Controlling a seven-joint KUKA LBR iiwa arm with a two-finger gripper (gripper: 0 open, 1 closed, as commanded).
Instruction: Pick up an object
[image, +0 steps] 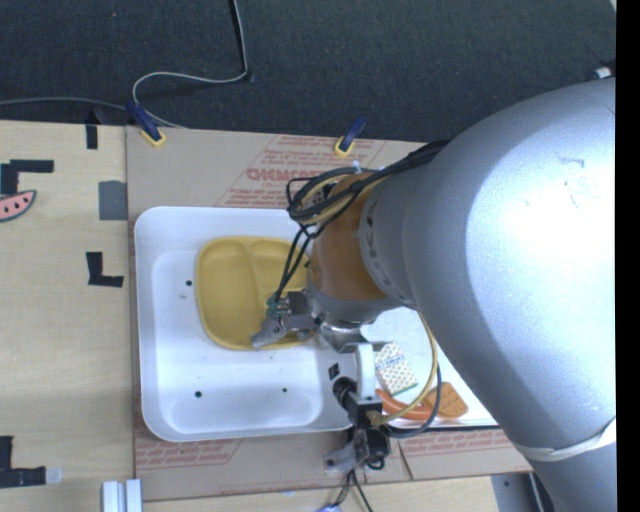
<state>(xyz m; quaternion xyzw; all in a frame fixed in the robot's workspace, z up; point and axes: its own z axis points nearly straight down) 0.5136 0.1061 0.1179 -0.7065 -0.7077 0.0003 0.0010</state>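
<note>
- arm (520, 250): smooth grey metal housing, rounded, covers most of the right side; orange band (335, 265) above the wrist, with black and yellow cables (310, 195) looped over it
- bench (60, 330): flat pale wood-tone top with black tape marks; a brown cardboard sheet (290, 170) with red print lies under the bins, held at its far edge by yellow-and-blue clips (350, 138)
- left bin (165, 400): shallow white plastic, rounded corners, glossy floor with a few small dark dots
- yellow dish (235, 290): dull mustard plastic, rounded, moulded in two shallow compartments; sits in the far half of the left bin, its right part hidden under the wrist
- right bin (440, 425): mostly hidden by the arm; a white piece with a dotted pattern (395, 372) and an orange piece (445, 402) lie in the visible strip
- gripper (275, 330): small grey metal fingers at the near right edge of the yellow dish, touching or just above the rim; too small and shadowed to tell how far apart the fingers are or whether they grip anything
</note>
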